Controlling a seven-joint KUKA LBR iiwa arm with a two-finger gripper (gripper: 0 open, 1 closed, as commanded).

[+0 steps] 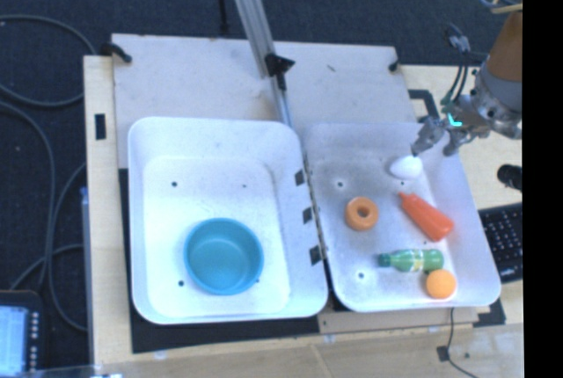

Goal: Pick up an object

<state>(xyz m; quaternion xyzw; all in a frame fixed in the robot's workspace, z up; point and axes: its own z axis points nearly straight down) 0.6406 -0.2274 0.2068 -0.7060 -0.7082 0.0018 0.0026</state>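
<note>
1. Left bin (149, 192): holding a blue bowl (224, 256) near its front, with bare white floor around it.
2. Right bin (339, 148): strewn with an orange ring (361, 214), a white egg-like object (406, 166), a carrot (427, 216), a green bottle (412, 259) and an orange ball (441, 283).
3. Far right: gripper (437, 141) poised just beyond the white object, fingers seemingly parted, nothing seen between them.
4. Judged an approach step, grasp not yet made; next, likely a short descent to straddle the white object, then closing.
5. Tight by the far-right wall and the carrot nearby; open floor toward the ring.
</note>
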